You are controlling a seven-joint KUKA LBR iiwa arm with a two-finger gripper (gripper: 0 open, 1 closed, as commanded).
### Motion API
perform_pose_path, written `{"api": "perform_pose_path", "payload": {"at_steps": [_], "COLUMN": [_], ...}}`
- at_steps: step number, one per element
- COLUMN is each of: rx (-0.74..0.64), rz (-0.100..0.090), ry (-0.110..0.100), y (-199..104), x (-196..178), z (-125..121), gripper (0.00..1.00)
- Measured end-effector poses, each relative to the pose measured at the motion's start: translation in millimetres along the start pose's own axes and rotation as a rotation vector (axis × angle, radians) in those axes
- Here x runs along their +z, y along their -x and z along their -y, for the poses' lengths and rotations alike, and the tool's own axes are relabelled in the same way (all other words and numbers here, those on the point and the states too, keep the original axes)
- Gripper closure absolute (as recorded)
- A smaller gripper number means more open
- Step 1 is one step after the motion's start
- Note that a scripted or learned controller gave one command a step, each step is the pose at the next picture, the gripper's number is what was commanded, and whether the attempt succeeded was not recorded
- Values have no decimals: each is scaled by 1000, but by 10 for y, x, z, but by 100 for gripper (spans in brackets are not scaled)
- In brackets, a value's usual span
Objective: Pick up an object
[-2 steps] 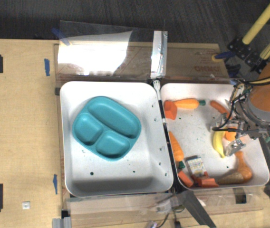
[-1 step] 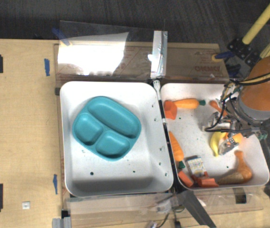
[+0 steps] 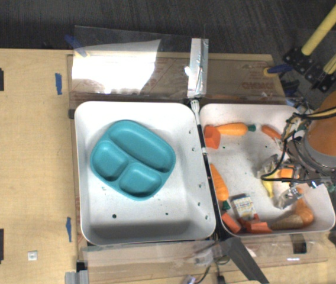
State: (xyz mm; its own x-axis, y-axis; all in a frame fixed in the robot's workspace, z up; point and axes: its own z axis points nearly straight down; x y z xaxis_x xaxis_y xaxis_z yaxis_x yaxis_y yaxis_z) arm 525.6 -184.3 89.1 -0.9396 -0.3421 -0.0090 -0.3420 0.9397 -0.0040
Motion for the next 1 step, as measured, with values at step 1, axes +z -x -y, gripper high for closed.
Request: {"api": "perform_pose_path", "payload": {"at_steps": [1], "rx": [-1], "rz": [12], "ry": [-6], "y": [45], "x": [-134], "z": [6], "gripper": [100]}}
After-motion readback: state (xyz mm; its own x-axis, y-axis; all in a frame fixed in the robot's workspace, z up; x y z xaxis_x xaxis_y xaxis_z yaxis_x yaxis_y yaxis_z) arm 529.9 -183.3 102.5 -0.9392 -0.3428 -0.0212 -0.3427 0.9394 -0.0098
